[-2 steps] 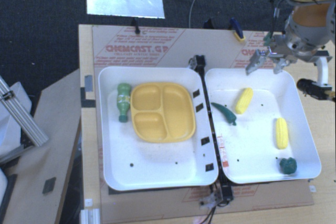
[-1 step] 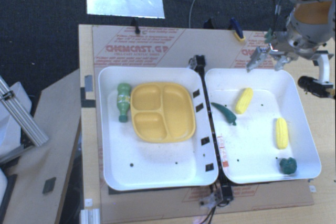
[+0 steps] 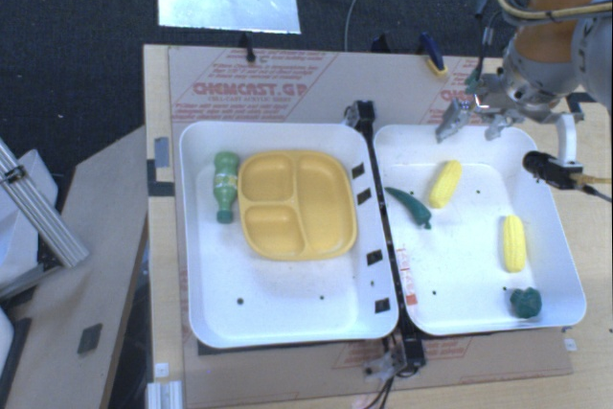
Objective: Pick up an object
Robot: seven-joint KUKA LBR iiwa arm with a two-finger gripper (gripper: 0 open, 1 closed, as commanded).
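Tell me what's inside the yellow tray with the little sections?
Nothing I can see: the yellow tray shows three bare compartments. The green bottle lies beside it, outside. What's underneath the tray is hidden.

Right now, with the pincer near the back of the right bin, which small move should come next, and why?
Probably lower the pincer toward the nearer corn cob. The pincer is open with nothing between its fingers, above the right bin's back edge, and this cob lies just in front of it, apart from the green pepper. The other cob is farther away.
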